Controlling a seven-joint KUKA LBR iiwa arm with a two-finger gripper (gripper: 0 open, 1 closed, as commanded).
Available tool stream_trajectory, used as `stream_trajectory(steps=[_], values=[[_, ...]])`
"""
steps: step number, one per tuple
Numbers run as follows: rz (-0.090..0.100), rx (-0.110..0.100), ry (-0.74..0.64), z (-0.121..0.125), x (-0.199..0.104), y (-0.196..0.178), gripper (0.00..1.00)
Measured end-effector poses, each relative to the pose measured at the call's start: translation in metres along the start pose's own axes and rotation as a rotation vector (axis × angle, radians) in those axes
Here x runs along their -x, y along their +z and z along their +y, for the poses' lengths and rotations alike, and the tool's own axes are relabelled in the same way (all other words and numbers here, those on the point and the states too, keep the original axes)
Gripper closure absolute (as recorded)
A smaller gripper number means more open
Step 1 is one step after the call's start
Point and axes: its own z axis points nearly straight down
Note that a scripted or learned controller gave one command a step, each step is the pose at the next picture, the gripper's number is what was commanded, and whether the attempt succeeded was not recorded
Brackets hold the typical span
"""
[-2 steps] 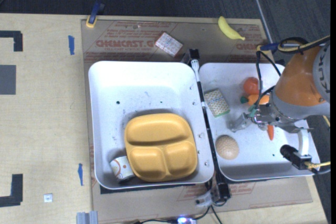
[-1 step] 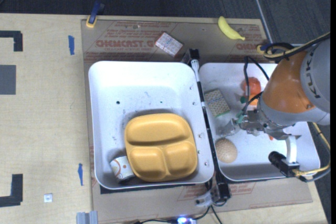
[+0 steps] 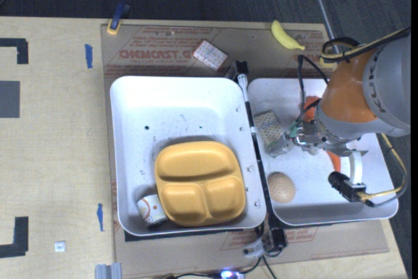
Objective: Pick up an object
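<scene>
In the right bin [image 3: 372, 206], my gripper [image 3: 289, 139] reaches left from the grey and orange arm [image 3: 349, 98]. It sits low over a speckled beige and grey object [image 3: 268, 124] near the bin's left wall. A tan round ball [image 3: 281, 187] lies just below the gripper, apart from it. An orange object [image 3: 311, 104] peeks out behind the wrist, and another orange bit [image 3: 335, 159] shows under it. The left bin [image 3: 130, 101] holds a large yellow divided tray [image 3: 199, 181] and a small white and orange item [image 3: 150, 208] by the tray's lower left corner.
A yellow banana-shaped toy [image 3: 286, 36] and a patterned card [image 3: 209, 54] lie on the cardboard behind the bins. A blue clip [image 3: 117, 16] sits at the cardboard's far left corner. Black cables [image 3: 356, 189] loop off the arm over the right bin's lower right.
</scene>
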Motion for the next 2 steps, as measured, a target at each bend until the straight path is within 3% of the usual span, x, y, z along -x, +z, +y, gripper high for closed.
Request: stream_trajectory(steps=[1, 2], values=[[-0.001, 0.003, 0.001, 0.0007, 0.0001, -0.0103, 1.00], [-0.001, 0.003, 0.002, 0.0007, 0.0001, -0.0103, 0.00]])
